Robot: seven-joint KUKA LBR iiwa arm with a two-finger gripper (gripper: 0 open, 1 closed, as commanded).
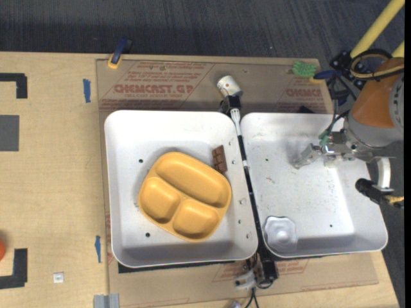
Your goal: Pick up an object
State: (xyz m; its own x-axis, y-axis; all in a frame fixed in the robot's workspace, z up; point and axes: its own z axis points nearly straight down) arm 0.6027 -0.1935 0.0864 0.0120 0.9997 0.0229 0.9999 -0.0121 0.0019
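Hand [307, 157] over right bin [359, 236], grip state unclear; yellow tray [185, 194] w/ brown block [219, 158] in left bin [122, 172].

The grey arm [379, 117] reaches in from the right, its claw [307, 156] held low.

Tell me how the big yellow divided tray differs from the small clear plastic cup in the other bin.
The yellow divided tray is opaque, large, and lies overturned in the left white bin, filling much of it. The clear plastic cup is see-through, far smaller, and sits near the right white bin's front left corner. Both rest on a bin floor, apart from the gripper.
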